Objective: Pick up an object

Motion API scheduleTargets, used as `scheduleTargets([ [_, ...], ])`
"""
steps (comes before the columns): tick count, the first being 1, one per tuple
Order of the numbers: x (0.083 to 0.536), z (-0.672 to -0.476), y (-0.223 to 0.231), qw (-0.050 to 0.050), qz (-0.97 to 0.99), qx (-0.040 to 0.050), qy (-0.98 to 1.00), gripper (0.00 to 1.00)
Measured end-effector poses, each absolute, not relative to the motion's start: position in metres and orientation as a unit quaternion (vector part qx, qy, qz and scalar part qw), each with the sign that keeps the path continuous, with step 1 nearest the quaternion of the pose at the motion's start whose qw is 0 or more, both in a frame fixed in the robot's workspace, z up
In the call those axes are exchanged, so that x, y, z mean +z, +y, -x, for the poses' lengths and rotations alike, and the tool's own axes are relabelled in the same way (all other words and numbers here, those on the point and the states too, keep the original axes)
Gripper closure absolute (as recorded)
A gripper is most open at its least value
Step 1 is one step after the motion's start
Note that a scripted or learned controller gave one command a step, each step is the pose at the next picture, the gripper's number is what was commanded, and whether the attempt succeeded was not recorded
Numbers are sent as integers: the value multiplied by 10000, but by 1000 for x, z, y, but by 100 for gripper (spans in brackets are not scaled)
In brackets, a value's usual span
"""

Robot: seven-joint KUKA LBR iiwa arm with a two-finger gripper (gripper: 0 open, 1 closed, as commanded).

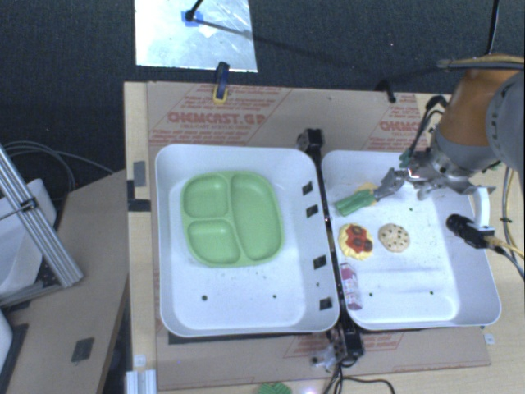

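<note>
The right bin holds a green toy vegetable with a yellow end, a yellow and red pizza-like toy, a chocolate-chip cookie and a small pink packet against its left wall. My gripper hangs over the back of this bin, just right of the green toy, with its left finger close to the toy's yellow end. The fingers stand apart, open, with nothing between them.
The left bin bears a green divided plate. Black clips line the wall between the bins. A black part on a cable sits over the right bin's right side. The arm comes in from the upper right.
</note>
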State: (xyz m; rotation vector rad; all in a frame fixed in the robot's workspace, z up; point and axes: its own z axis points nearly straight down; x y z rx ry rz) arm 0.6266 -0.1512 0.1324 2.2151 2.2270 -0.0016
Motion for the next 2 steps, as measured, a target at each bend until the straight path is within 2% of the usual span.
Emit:
scheduleTargets([
  [1,82,-617,-155,-8,-7067,-7,7075,0],
  [2,84,-670,-156,13,-7051,7,7091,0],
])
